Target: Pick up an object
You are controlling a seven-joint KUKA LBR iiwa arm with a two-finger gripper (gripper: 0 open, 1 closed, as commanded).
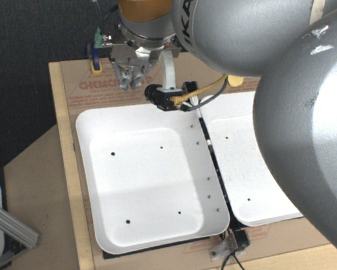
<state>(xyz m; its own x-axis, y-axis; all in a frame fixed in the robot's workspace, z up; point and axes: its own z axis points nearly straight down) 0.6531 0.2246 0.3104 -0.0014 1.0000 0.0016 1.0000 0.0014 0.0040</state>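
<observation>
My gripper (129,77) hangs under the orange wrist band at the top of the camera view. It is over the brown bench board, just beyond the far rim of the left bin (94,169). That bin's white floor shows a few small dark dots. The grey arm covers most of the right bin (250,171). A small pale yellow patch (235,81) peeks out at the arm's edge near the right bin's far rim; I cannot tell what it is.
A black fitting with a yellow cable (170,96) hangs beside the gripper over the left bin's far right corner. A blue and yellow clamp (95,54) sits at the bench's back left corner. A metal rail (10,223) lies off the bench to the left.
</observation>
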